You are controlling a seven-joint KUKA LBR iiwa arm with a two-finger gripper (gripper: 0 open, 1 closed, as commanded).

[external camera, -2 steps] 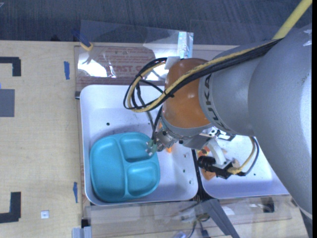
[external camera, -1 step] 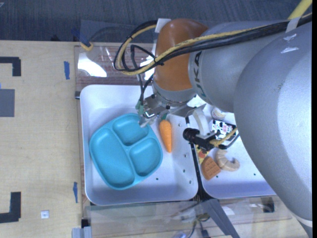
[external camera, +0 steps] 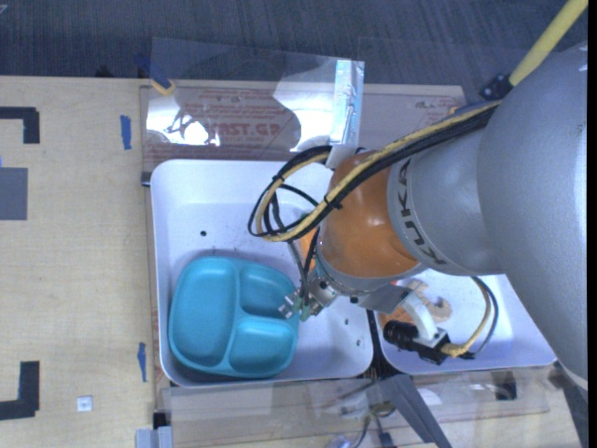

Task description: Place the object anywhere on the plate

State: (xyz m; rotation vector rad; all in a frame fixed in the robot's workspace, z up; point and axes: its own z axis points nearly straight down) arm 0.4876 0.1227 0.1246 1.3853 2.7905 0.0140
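A teal plate [external camera: 229,320] with divided compartments lies in the front left of the left white bin [external camera: 201,203]. My gripper [external camera: 300,304] hangs at the plate's right rim, under the orange wrist band [external camera: 359,227]. A tiny greenish bit shows at the gripper's tip, too small to identify. In the right bin [external camera: 522,329] a small orange and white item [external camera: 431,308] peeks out from under the arm, mostly hidden.
The grey arm [external camera: 504,175] covers most of the right bin and the divider between the bins. Black and yellow cables [external camera: 280,203] loop over the left bin's middle. A clear plastic sheet [external camera: 252,101] stands behind the bins.
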